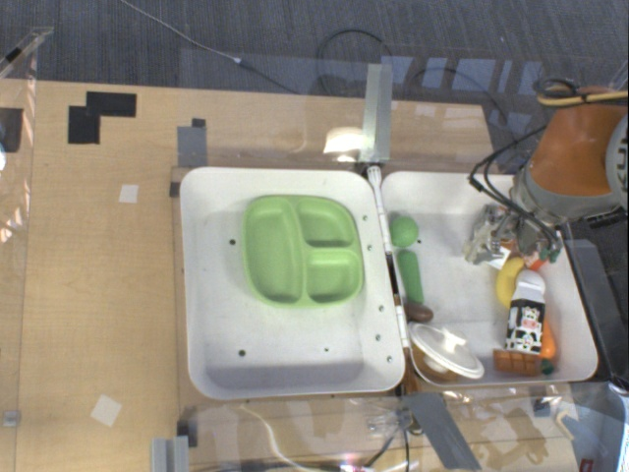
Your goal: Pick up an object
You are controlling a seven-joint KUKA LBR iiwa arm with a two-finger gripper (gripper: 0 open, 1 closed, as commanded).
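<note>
My gripper hangs over the back right part of the right bin, below the orange-banded wrist. It stands open with nothing between its fingers. Just under and in front of it lies a yellow banana. Beside the banana is a white bottle with a cow pattern and a red cap. An orange carrot and a brown block sit at the bin's front right. A green cucumber-like toy lies along the bin's left wall, with a small brown piece at its end.
A bowl with a clear lid sits in the right bin's front left corner. The left bin holds a green divided plate. A metal divider runs between the bins. Black cables hang by the wrist.
</note>
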